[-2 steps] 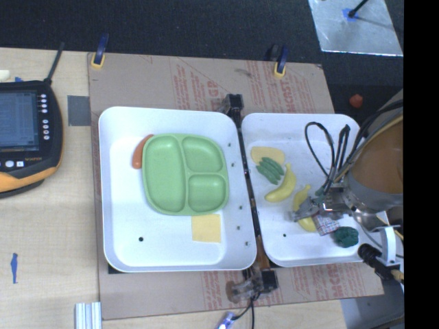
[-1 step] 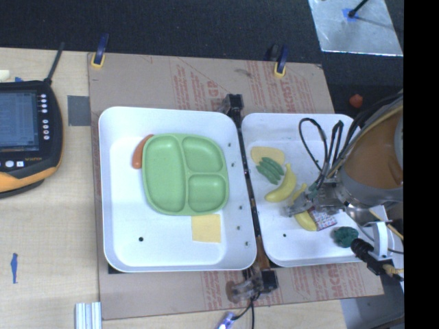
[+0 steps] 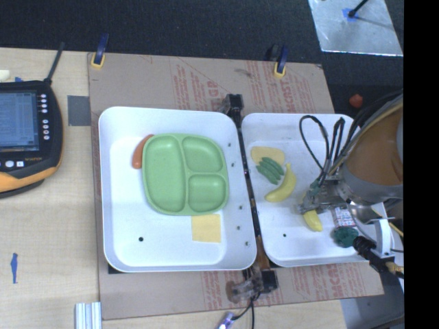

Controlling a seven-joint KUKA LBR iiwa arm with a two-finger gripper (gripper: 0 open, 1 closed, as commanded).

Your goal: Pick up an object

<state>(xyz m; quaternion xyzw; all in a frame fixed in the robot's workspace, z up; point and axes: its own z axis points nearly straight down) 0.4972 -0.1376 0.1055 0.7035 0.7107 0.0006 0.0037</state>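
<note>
**Claw lowered over a small yellow piece in the right bin**

The claw (image 3: pixel 317 203) sits low in the right bin (image 3: pixel 274 249), at the end of the grey arm (image 3: pixel 374 163) reaching in from the right. Directly beneath and touching its tip lies a small yellow piece (image 3: pixel 313 221), the likely target; its exact kind is too small to tell. Whether the claw is spread or closed cannot be told, as cables and wrist hardware hide the tip, and no item is seen held in it.

Handling, as judged: the yellow piece looks like a light, smooth plastic toy, stiff and somewhat slippery, best taken across its narrow width near the middle so it does not squirt out.

Just left of the claw lies a toy banana (image 3: pixel 282 187), with a green ridged vegetable (image 3: pixel 270 170) and a pale yellow slice (image 3: pixel 266 155) farther left and up. A dark green item (image 3: pixel 345 236) lies just right and below.

Well left, in the left bin (image 3: pixel 116 184), rest a green divided plate (image 3: pixel 185 173), a yellow square (image 3: pixel 206 228) and an orange-red piece (image 3: pixel 138 153) touching the plate's far edge. Both bins stand on the table (image 3: pixel 41 238).
</note>
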